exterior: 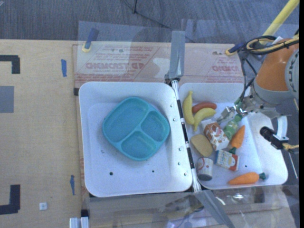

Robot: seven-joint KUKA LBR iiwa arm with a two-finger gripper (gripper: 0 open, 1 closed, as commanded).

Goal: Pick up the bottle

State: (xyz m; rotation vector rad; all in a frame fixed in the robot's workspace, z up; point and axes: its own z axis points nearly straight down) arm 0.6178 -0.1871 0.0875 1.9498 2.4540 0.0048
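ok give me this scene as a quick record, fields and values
left bin: holds a blue divided plate
right bin: bananas, two carrots, a can, a small carton, other toy food
bottle: green, lying among the food
gripper: over the right bin's far side, close above the bottle
hold: cannot tell

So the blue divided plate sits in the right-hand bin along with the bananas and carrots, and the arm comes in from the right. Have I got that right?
Not quite. The camera view shows the blue divided plate alone in the left bin. The bananas and carrots lie in the right bin, and the arm does come in from the right.
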